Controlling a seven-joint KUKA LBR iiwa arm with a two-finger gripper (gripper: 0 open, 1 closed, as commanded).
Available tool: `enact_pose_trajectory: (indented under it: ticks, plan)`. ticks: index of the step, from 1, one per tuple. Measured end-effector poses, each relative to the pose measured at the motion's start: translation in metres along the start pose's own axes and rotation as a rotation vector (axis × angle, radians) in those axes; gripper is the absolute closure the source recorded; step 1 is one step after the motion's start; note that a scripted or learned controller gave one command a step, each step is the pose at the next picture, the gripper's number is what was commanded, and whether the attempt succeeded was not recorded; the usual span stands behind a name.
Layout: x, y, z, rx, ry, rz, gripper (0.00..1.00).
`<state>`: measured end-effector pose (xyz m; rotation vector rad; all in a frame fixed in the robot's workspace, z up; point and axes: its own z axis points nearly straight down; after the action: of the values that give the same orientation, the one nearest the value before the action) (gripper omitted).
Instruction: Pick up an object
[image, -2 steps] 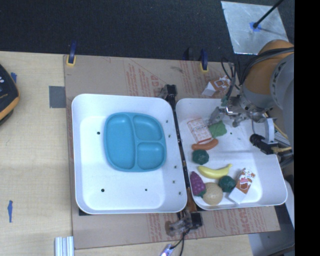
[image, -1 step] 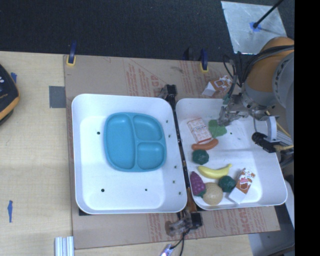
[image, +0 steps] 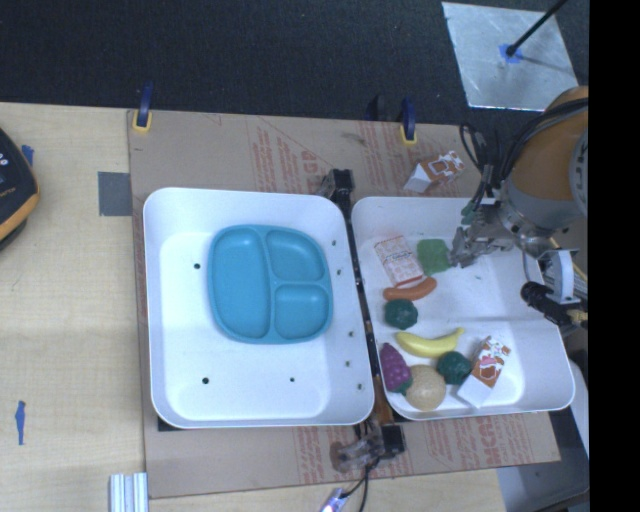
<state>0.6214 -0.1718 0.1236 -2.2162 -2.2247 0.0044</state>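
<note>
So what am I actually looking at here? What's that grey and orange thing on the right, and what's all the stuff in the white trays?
You're looking down from one camera fixed above a bench. The grey and orange thing is a robot arm reaching in from the right. Its pincer is low over the right bin, right beside a green block; I can't tell if it grips anything.

That bin holds toy food: a small card packet, a hot dog, a dark green broccoli-like piece, a banana, purple grapes, a tan round piece, another dark green piece and a red-and-white packet.

The left bin holds a blue divided plate.
</note>
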Motion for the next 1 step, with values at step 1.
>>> enact_pose_trajectory:
  ticks: [1]
  plan:
    - [0.0001, -0.0001, 0.0002, 0.000, 0.000, 0.000, 0.00]
